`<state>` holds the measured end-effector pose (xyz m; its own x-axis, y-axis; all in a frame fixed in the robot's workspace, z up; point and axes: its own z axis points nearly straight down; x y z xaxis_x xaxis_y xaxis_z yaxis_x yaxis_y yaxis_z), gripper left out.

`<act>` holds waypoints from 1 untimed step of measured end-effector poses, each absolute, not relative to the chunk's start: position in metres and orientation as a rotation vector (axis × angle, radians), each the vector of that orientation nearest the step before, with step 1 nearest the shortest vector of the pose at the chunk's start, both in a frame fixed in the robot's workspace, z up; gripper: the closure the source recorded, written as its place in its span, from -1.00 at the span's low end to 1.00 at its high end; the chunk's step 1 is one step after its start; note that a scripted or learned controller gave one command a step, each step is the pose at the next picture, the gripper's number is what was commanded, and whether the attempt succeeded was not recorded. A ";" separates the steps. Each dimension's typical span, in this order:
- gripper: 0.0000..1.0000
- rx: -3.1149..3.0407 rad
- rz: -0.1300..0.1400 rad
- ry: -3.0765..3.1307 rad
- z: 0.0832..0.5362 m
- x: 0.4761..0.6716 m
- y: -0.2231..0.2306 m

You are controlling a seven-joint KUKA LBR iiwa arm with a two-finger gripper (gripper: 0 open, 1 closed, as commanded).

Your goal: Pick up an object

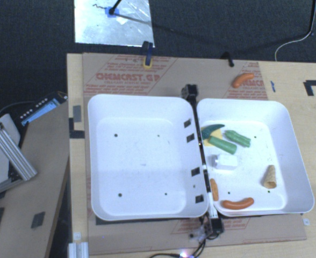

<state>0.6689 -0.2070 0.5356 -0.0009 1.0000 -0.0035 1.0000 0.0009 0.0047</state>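
The right white bin [287,138] holds several small toy foods. Near its far left lie a dark green piece [212,128], a yellow piece [216,140], and two green pods [237,138] [223,145]. A white block [223,161] rests below them. A tan cone [269,176] lies toward the right. An orange sausage [237,203] sits by the near wall, and a small orange piece [214,189] lies against the left wall.
The left white bin [142,155] stands beside the right one, joined by black clips [193,138]. Another orange sausage [243,79] lies on the cardboard behind the bins. A blue-and-yellow clamp [146,55] holds the cardboard's far edge.
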 end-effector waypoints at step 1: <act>1.00 2.215 0.001 2.223 0.535 0.668 -0.202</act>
